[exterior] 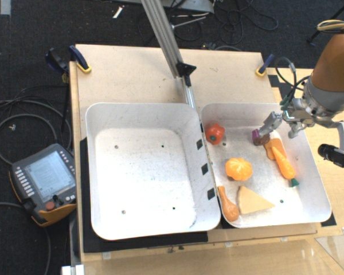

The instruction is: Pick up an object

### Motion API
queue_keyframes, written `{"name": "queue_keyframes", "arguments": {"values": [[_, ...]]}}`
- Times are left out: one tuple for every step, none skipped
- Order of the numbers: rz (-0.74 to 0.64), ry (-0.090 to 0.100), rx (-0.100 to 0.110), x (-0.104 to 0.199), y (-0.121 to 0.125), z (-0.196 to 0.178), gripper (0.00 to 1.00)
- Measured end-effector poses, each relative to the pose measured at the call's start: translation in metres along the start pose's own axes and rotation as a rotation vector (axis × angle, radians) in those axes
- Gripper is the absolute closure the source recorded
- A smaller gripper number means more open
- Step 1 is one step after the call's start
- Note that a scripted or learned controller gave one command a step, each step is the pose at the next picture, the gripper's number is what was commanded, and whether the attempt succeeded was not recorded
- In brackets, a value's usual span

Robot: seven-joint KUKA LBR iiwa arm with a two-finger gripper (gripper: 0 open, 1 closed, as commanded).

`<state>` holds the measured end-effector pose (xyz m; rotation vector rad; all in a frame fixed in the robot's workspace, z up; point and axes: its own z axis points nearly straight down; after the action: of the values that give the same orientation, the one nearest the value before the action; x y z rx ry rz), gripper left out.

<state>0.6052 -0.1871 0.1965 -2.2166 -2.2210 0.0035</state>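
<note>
From my remote seat I see the arm (331, 67) coming in from the right over the right bin (318, 208), with the pincer (281, 125) hanging above that bin's upper right part. Its two grey fingers (271, 122) look spread apart, with nothing between them. Just below and to the left of the pincer sits a small dark purple object (258, 135), too small for me to name, and it seems to touch the top end of the carrot (281, 160), which slants down and to the right from there, its green tip lowest. Further left of the pincer, near the bin's left wall, is a red tomato (215, 133). Down and left of the pincer, toward the middle of the bin, lies an orange tangerine-like fruit (238, 169). Below that, well apart from the pincer, a tan wedge (252, 201) lies flat beside an orange gourd-shaped piece (228, 204) at the bin's lower left corner. Far to the left of the pincer is the left bin (97, 153); both bins rest on the table (132, 73).
</note>
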Motion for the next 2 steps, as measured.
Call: {"name": "queue_keyframes", "arguments": {"values": [[-0.001, -0.001, -0.003, 0.0, 0.001, -0.002, 0.0], [-0.002, -0.001, -0.001, 0.005, 0.004, 0.042, 0.0]]}}
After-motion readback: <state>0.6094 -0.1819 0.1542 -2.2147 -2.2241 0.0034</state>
